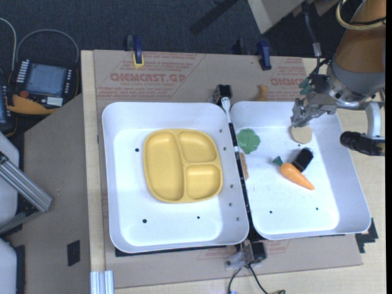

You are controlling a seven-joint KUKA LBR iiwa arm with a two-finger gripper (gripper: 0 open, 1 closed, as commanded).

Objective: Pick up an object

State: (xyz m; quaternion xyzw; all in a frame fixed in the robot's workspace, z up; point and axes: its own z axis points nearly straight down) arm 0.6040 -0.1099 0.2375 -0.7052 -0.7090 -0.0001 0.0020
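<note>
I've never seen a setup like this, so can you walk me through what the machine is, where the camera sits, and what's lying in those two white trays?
This is one picture from a camera fixed above a bench, looking down at a slant. The grey and orange machine at upper right is a robot arm; its gripper hangs over the right bin, just above a small tan round piece. That bin also contains a toy carrot, a small black block and a green leafy toy. The left bin contains a yellow divided plate. I can't see anything held between the fingers.
</note>
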